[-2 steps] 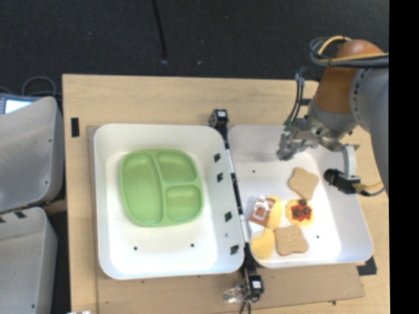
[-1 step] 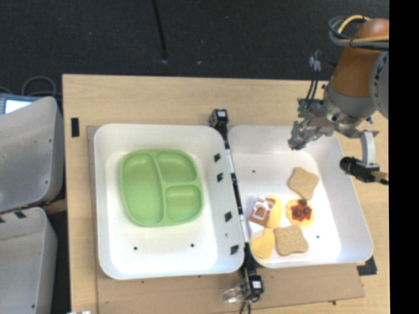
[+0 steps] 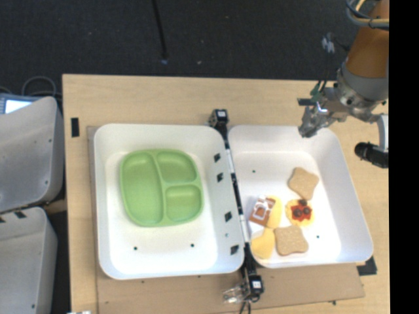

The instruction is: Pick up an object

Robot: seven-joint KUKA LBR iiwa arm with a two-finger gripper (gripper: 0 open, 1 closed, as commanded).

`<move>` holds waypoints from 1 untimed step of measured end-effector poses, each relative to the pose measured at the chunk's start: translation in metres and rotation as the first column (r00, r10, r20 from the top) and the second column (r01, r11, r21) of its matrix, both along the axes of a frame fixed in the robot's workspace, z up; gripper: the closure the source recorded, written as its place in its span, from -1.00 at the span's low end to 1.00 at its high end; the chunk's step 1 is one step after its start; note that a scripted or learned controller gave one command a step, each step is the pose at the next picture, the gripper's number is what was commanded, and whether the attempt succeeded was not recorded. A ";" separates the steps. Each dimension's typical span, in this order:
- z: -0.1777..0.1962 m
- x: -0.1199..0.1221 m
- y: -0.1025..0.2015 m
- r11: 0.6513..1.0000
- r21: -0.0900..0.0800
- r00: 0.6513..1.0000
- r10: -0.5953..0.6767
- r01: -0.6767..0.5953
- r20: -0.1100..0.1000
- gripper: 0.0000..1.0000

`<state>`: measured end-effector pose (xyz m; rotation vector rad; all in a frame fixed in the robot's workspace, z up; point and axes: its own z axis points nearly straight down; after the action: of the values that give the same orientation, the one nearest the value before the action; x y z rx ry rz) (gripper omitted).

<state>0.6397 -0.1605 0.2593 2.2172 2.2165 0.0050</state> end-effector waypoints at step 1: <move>-0.011 -0.024 0.051 1.000 0.002 1.000 0.005 -0.005 -0.007 1.00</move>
<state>0.6157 -0.1093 0.2482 2.2169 2.2265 -0.0004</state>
